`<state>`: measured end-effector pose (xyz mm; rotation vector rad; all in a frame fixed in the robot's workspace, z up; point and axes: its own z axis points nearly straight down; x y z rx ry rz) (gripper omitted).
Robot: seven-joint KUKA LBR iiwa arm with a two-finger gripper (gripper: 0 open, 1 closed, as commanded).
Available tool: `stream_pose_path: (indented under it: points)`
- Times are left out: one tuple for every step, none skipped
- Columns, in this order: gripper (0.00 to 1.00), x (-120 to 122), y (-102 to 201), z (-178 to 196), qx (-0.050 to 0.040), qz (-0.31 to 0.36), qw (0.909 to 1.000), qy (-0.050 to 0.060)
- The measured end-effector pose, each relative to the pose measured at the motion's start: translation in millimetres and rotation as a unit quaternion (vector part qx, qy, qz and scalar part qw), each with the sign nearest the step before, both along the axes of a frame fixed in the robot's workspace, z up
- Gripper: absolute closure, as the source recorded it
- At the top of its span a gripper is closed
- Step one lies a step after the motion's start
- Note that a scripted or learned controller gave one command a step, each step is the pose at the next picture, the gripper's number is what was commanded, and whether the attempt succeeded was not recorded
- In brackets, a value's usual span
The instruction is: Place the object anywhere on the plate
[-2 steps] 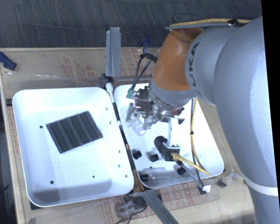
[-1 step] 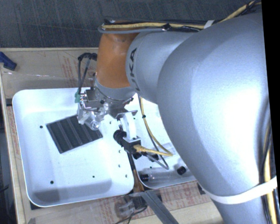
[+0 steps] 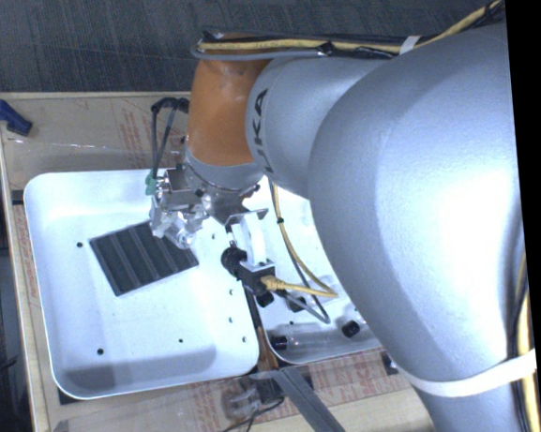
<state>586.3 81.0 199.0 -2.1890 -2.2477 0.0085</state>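
You can see the gripper [image 3: 178, 218] low in the left bin [image 3: 54, 210], at the upper right corner of the dark ribbed plate [image 3: 142, 257]. You cannot tell from here whether it carries the object, so placement looks unfinished. The arm [image 3: 380, 173] reaches in from the right, its wrist pointing down.

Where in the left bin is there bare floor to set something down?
Left bin: bare floor runs along the near wall, below the dark ribbed plate, and along the left wall beside it. The far right corner is crowded: the gripper sits at the plate's right end. The arm covers most of the right bin.
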Motion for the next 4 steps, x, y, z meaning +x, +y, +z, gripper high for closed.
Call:
stream_pose_path:
  points:
    - [1.00,0,41,29,-0.0004,-0.102,0.9948,-0.001]
    - [1.00,18,62,5,-0.0015,-0.382,0.9240,0.000]
    - [1.00,63,38,-63,-0.0018,-0.444,0.8959,0.000]
    - [0.00,63,39,-62,-0.0016,-0.444,0.8961,0.000]
